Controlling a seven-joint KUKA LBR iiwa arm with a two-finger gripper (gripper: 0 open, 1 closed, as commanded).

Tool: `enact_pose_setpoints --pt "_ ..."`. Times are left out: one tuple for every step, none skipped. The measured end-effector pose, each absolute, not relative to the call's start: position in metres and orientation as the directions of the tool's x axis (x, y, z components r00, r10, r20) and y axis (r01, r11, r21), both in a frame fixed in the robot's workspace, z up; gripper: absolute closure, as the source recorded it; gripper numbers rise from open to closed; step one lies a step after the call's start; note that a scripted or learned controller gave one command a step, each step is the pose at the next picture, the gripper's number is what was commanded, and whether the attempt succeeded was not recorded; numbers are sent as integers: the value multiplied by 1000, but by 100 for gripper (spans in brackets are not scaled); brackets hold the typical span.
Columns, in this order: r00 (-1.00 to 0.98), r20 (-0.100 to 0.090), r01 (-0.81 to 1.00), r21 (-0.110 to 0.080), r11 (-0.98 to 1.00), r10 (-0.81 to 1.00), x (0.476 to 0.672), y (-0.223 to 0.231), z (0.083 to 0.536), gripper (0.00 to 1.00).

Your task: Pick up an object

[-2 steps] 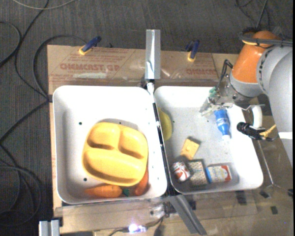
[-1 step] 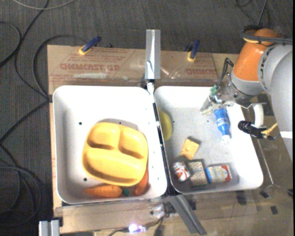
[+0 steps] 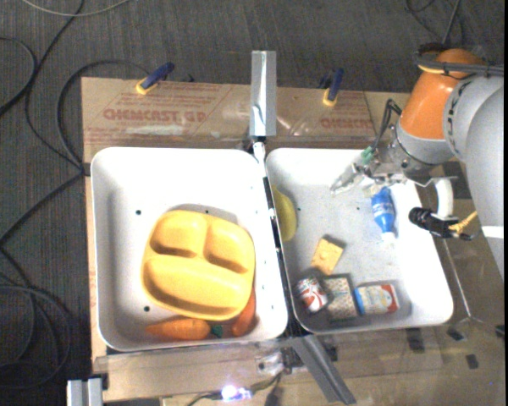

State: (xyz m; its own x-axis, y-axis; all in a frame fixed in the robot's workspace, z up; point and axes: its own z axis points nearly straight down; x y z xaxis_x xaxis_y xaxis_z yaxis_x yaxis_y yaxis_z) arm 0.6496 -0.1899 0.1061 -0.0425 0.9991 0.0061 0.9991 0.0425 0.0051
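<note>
- Gripper (image 3: 349,178) hangs over the upper part of the right bin (image 3: 440,311), its two fingers spread apart, and nothing is between them.
- Blue and white bottle (image 3: 383,212) lies on the bin floor just beside the gripper, toward the lower right, not touching the fingers.
- Yellow cracker-like piece (image 3: 327,255) lies near the bin middle; a small can (image 3: 310,293) and two small packets (image 3: 377,298) lie along the lower wall.
- Left bin (image 3: 118,184) contains a big yellow tray (image 3: 200,264), with a carrot (image 3: 179,329) below it.
</note>
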Motion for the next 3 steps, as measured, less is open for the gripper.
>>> enact_pose_setpoints --pt "-379 1 926 -1 379 926 632 -136 108 0" --pt "-381 4 924 4 381 924 654 -204 89 0" --pt "-384 0 923 7 384 923 656 -204 99 100"
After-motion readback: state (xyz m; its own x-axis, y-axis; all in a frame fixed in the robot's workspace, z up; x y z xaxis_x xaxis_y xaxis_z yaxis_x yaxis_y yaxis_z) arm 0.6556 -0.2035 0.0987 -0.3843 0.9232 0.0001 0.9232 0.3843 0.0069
